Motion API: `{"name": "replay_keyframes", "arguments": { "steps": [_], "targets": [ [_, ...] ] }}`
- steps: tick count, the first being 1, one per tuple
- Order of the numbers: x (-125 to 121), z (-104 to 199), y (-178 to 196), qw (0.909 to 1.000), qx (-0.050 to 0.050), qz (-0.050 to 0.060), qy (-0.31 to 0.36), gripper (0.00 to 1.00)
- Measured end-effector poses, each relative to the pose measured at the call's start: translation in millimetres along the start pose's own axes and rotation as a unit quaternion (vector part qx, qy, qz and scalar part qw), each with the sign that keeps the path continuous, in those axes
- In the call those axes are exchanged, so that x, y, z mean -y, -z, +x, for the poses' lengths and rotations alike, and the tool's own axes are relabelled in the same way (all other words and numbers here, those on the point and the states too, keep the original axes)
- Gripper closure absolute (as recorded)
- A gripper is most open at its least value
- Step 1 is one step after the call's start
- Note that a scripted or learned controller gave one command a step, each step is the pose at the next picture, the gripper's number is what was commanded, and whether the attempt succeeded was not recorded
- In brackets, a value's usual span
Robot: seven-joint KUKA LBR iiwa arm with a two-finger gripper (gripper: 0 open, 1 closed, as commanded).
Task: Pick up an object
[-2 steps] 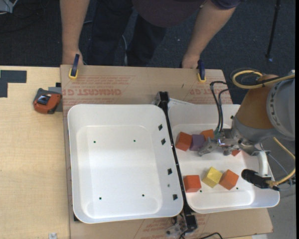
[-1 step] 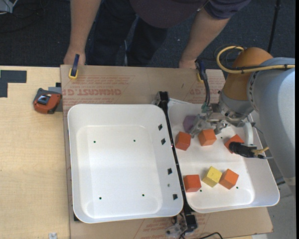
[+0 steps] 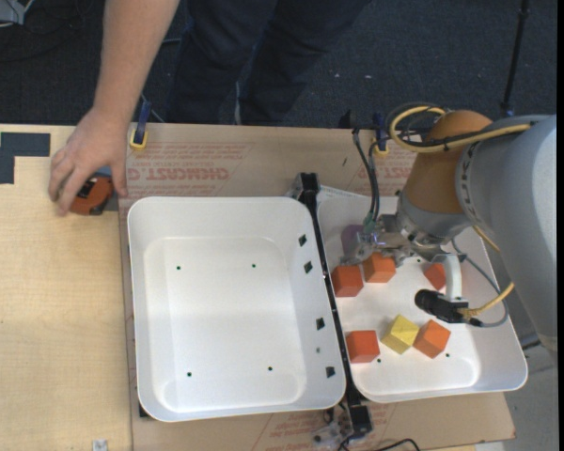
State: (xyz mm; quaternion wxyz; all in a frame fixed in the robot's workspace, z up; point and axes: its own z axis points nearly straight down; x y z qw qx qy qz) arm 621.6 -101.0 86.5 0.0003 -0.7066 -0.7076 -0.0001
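- Pale wood bench (image 3: 47,327), with brown cardboard (image 3: 226,163) under 2 white bins side by side: left bin (image 3: 160,242) and right bin (image 3: 493,369).
- Grey arm (image 3: 522,205) enters from the right, with its orange band (image 3: 442,172) above the wrist.
- The arm is bent down over the far half of the right bin, with the gripper (image 3: 377,250) low and pointing down near the black divider (image 3: 320,280).
- Right bin holds 6 blocks, 5 orange and 1 yellow.
- Far group: the middle orange block (image 3: 381,269) sits right under the gripper, and the left orange block (image 3: 348,280) is just beside it.
- The right orange block (image 3: 435,275) is partly hidden by robot hardware.
- Near group: the near orange block (image 3: 363,346), the yellow block (image 3: 402,333), and the corner orange block (image 3: 432,338) just beside the yellow one.
- A purplish thing (image 3: 353,237) is at the gripper's left, mostly hidden, kind unclear.
- A person's hand (image 3: 86,163) rests on the bench at far left, over a small orange-and-black thing (image 3: 92,195), well apart from the bins.
- Gripper state: cannot tell whether it is spread or pressed together, because the wrist hardware blocks the tips. Nothing is visibly held. Contact with the middle orange block is unclear.
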Motion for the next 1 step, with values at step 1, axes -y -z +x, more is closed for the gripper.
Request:
{"name": "replay_keyframes", "arguments": {
  "steps": [1],
  "targets": [
    [0.2, -1.2, 10.0, 1.0, 0.0, 0.0, 0.0, 1.0]
  ]
}}
